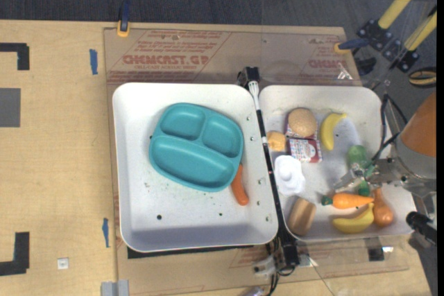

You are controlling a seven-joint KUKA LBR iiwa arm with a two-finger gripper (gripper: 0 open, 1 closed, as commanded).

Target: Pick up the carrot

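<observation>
One carrot [349, 202] lay in right bin [347, 97], just below gripper [361, 175]; finger state unreadable.

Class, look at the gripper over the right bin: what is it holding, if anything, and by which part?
It cannot be told. The gripper sits just above the carrot in the right bin, but no object is visibly held.

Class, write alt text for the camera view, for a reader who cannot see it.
The gripper hangs over the right bin, just above a carrot lying among bananas and other toy food. The left bin holds a teal divided plate with a second carrot beside it.
</observation>
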